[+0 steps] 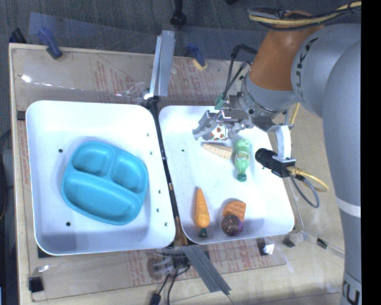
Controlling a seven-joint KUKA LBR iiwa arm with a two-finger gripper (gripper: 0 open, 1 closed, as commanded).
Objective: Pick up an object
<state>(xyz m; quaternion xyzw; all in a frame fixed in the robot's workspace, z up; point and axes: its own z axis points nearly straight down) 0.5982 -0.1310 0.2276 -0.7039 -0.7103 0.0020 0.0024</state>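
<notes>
Fingers of your gripper (209, 127) hover over the right bin's (267, 218) far end, their opening unreadable, nothing visibly held; the cone (218, 149) and green bottle (242, 157) lie just below. Centre over one before descending.

Blue tray (105, 182), white bins (44, 129); below gripper (209, 127): green bottle (242, 157), cream cone (217, 149), orange carrot (201, 208).
</notes>
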